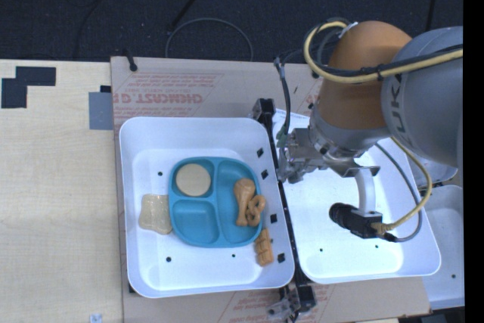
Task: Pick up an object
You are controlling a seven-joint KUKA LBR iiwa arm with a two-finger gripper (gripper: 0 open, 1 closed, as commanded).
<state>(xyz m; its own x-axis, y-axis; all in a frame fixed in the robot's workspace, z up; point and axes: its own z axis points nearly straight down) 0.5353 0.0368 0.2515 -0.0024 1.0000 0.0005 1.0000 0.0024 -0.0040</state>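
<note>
Nothing picked up yet: your gripper (295,163) hangs over the divider between bins (can't tell if it's open or closed). The nearest candidate, the pretzel (248,202) on the blue tray (198,227), lies just beside it. Reach, grasp and lift are all left to do.

Red print (162,97) on the cardboard sheet (227,83) reads roughly "CHEMCR", rest too blurred

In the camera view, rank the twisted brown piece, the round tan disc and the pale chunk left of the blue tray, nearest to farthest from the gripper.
From the gripper:
1. twisted brown piece, in the blue tray's right compartment.
2. round tan disc, in the tray's upper-left compartment.
3. pale chunk, on the left bin's floor, left of the tray.
</note>
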